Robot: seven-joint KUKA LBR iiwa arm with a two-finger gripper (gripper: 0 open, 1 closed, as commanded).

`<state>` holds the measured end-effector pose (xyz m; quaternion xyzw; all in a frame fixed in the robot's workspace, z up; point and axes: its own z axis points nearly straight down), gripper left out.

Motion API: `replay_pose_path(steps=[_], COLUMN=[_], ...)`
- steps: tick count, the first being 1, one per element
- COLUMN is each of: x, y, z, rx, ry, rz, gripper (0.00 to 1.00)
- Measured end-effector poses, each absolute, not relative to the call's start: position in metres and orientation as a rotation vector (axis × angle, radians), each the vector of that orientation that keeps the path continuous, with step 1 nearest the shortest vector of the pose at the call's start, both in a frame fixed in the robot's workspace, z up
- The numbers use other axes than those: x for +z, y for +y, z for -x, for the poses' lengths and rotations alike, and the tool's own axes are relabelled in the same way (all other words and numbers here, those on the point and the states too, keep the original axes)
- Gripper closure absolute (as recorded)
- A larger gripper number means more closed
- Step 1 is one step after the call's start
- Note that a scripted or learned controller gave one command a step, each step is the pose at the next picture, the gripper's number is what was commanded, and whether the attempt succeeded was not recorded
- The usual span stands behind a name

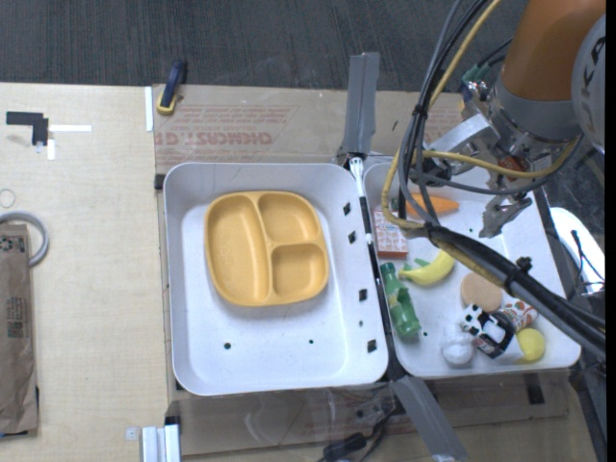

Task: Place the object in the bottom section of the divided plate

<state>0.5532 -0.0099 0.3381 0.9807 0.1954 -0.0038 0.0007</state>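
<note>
Your fingers (pixel 500 215) hang over the right bin (pixel 563 229), grip state unreadable. Nothing's picked yet: toys like the banana (pixel 430 269) sit just below-left, the yellow divided plate (pixel 267 248) waits far left, sections bare.

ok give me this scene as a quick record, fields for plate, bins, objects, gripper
plate: yellow divided plate in the left bin, all sections bare
right bin: holds the loose objects
objects: banana, green bottle, carrot, red-and-white box, lemon, black-and-white toy
gripper: above the right bin's far side, nothing seen between its fingers
task state: nothing placed on the plate yet
</note>
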Motion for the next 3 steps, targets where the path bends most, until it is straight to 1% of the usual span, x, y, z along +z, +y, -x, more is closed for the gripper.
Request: replay_pose_path(steps=[1,2,3], x=[0.189,0.190,0.191], y=[0.053,0.049,0.062], z=[-0.533,-0.565,-0.566], rx=[-0.012,-0.007,-0.007], ry=[0.617,0.306,0.468], rz=[-3.080,-3.126,-3.105], gripper=[0.00,0.00,0.00])
